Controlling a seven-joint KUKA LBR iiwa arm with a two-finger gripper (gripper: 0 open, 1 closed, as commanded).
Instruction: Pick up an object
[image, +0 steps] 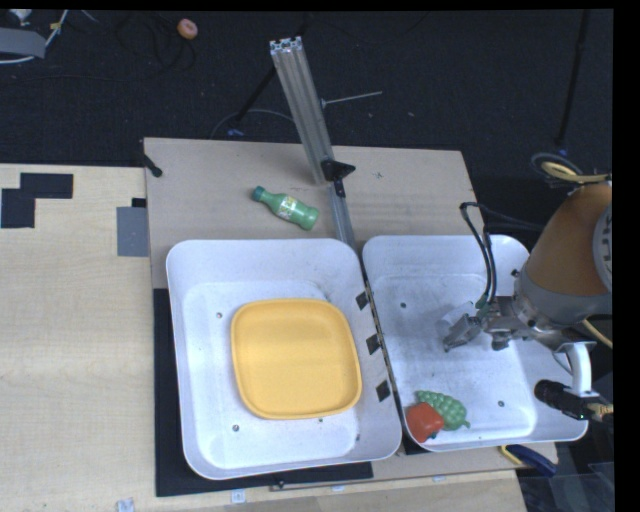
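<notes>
A red-and-green toy (432, 414) lies at the near edge of the right bin (420, 270), its shape hard to make out. A yellow plate (295, 357) fills the left bin (190, 300). The arm (570, 255), partly cut off at right, reaches low over the right bin; its pincer (462, 332) holds nothing, width unclear. A green bottle (286, 207) rests on the worktop (400, 185).

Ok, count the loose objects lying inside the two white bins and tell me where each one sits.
2. A yellow plate lies flat in the middle of the left bin. A red and green toy sits at the near left corner of the right bin.
</notes>
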